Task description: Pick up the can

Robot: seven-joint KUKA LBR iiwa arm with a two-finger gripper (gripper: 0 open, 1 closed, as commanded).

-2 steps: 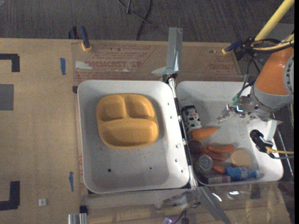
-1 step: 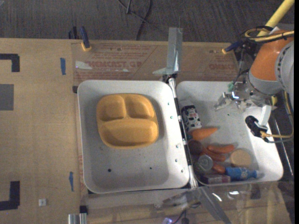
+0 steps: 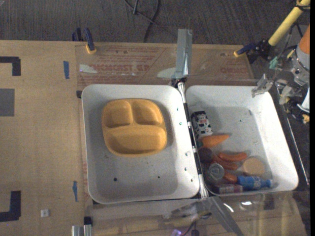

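A grey metal can [image 3: 215, 171] stands in the right bin [image 3: 275, 132] near its front left corner, with its round lid facing up. It is packed among other items. A small black-and-white cow-print container [image 3: 201, 123] lies by the bin's left wall, farther back. My gripper [image 3: 276, 85] hangs over the right bin's far right corner, well away from the can, with the grey arm and its orange band [image 3: 305, 45] behind it at the view's right edge. Nothing shows in the gripper.
Around the can lie an orange carrot [image 3: 215, 140], a red-orange sausage [image 3: 232, 156], a dark purple item [image 3: 205, 155], a tan round disc [image 3: 254, 166] and a blue bottle [image 3: 253, 183]. The left bin [image 3: 93, 171] holds a yellow divided plate [image 3: 133, 126].
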